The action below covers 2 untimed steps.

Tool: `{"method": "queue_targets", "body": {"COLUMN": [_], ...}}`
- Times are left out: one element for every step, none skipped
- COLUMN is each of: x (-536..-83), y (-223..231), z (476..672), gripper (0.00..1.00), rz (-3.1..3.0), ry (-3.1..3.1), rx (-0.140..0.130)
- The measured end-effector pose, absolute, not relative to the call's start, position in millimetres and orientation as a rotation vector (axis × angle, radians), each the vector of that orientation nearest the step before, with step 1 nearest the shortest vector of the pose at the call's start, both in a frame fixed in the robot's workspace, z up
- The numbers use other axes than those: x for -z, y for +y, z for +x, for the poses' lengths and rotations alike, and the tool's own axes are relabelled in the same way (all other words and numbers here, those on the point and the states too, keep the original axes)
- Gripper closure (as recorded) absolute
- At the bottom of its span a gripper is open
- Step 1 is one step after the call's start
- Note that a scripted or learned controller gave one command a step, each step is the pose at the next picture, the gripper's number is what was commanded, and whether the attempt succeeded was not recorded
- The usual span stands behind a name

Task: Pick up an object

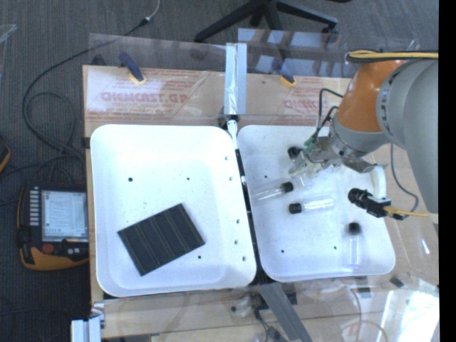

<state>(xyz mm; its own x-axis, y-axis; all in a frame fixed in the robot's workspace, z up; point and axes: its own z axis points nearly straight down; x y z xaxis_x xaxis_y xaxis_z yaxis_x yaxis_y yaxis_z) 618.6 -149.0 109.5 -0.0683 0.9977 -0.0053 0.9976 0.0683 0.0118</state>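
Clear vials with black caps lie scattered flat in the right bin [385,262]; nearest one [274,190] sits near its left wall. Claw [305,164] is low over the upper cluster, probably lining up a grab; too blurred to tell its state. Dark ribbed pad [161,238] lies in the left bin [107,162].

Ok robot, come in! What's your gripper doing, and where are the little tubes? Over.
Gripper low in right bin, among clear vials. Grip on anything: cannot tell. Dark ribbed pad alone in left bin. Nothing blocking.
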Motion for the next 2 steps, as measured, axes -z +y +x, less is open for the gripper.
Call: {"method": "queue_targets", "body": {"x": [-91,-184], "y": [-113,-62], "z": [657.6,668.4], "gripper": [1.00,1.00], "rz": [2.088,2.165], "ry": [2.393,2.274], "rx": [0.058,0.003]}}
